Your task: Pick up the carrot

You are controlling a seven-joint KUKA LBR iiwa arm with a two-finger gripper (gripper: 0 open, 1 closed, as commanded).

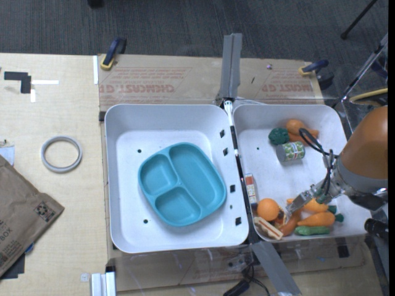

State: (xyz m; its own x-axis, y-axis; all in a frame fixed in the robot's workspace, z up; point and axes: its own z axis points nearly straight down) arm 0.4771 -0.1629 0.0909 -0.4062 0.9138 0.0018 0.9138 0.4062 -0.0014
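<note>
A carrot-like orange piece (320, 219) with a green tip lies in the right bin (259, 134) near its front right corner, among other toy food. A second orange piece with a leafy green top (295, 128) lies at the back of the same bin. My gripper (300, 200) is low over the front cluster, just left of and above the front orange piece and beside a small orange chunk (315, 206). The grey arm with its orange band (370, 143) reaches in from the right and covers the bin's right wall.
A round orange fruit (268, 209), a bun-like toy (269, 229) and a green pod (313, 230) crowd the front. A silver can (290, 152) lies mid-bin. The left bin (123, 128) holds a blue divided plate (181, 184). A tape roll (62, 153) sits on the bench.
</note>
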